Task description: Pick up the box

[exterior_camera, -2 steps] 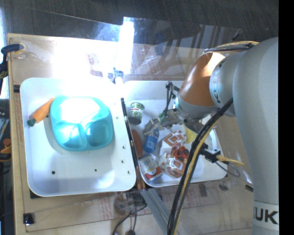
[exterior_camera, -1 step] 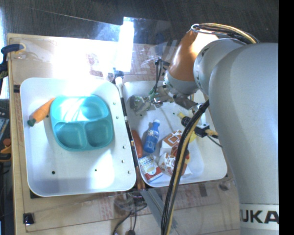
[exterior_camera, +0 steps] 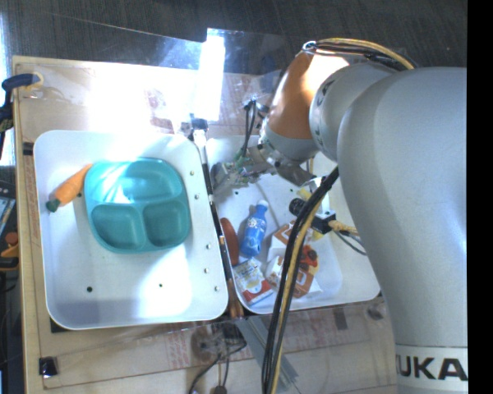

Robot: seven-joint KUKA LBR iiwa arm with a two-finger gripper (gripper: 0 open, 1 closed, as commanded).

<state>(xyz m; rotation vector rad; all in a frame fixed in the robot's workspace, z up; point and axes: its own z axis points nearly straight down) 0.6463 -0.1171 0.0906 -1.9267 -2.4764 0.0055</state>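
The box [exterior_camera: 306, 263], orange and white with printed faces, lies in the right bin [exterior_camera: 357, 279] towards its near right, partly crossed by a black cable from the arm. My gripper [exterior_camera: 227, 174] hangs low over the bin's far left corner, close to the divider between the two bins. It is well apart from the box, up and to the left of it. The orange wrist band and grey arm cover the bin's far right part.
Beside the box lie a blue bottle [exterior_camera: 253, 230], a brown-red stick-shaped item [exterior_camera: 228, 238] and a small printed packet [exterior_camera: 248, 274]. The left bin [exterior_camera: 66, 294] holds a teal divided plate [exterior_camera: 140, 203] and a carrot [exterior_camera: 68, 187].
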